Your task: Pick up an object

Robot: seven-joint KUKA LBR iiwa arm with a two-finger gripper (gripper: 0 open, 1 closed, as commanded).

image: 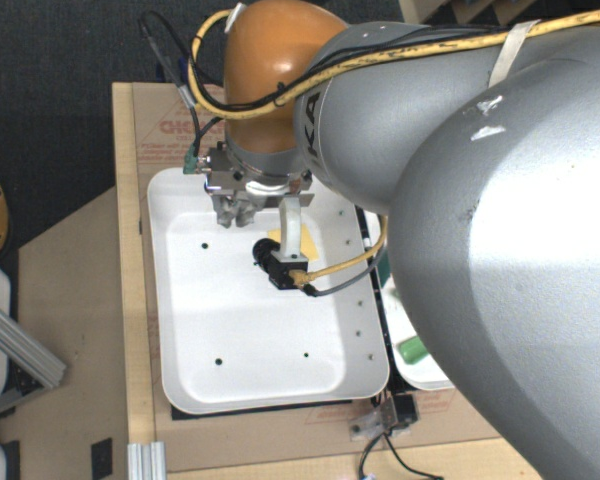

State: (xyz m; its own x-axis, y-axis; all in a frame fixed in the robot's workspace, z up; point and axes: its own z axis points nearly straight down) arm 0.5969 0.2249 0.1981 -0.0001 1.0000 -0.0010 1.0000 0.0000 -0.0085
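Hand [238, 212] above left bin's [242, 353] far end, yellow object [308, 247] just beside it

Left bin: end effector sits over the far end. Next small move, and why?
Probably a short shift toward the view's right, then descend. The end effector hangs over bare floor of the left bin, while the nearest likely target, a yellow object partly hidden by wrist hardware, lies just beside it.

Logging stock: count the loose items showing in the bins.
2: a yellow item under the claw in one bin, a green item in the other bin. The arm may hide more.
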